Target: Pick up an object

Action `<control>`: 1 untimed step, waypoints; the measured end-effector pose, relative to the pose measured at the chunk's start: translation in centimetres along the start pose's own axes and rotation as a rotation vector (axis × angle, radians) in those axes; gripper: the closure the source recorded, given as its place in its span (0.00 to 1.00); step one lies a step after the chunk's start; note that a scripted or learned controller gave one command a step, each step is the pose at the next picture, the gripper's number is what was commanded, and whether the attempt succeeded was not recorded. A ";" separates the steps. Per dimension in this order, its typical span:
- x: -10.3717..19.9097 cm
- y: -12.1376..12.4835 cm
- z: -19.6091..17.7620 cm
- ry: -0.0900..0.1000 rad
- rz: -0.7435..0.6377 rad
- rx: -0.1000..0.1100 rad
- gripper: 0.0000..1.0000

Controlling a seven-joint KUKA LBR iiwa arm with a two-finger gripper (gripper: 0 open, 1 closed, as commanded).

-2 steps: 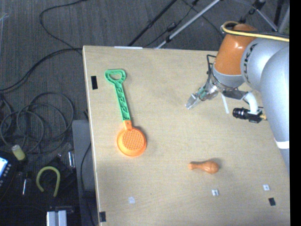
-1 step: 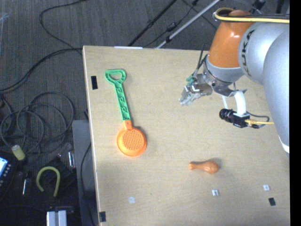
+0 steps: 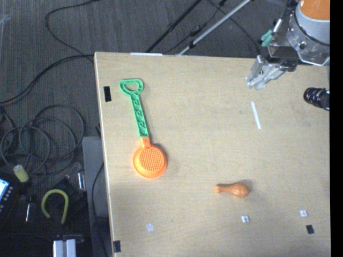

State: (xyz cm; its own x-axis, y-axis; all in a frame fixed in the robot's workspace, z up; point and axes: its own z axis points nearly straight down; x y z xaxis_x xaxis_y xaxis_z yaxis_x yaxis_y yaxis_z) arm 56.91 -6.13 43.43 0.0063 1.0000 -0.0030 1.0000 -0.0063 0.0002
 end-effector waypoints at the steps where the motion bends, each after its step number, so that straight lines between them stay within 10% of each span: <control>1: -0.2 -7.6 0.0 0.001 -0.176 0.001 1.00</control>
State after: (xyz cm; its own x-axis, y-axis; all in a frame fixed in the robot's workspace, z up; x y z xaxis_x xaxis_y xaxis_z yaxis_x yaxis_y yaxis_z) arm 49.33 -6.24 43.43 -0.1688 0.9856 -0.0020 0.9856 0.1688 -0.0008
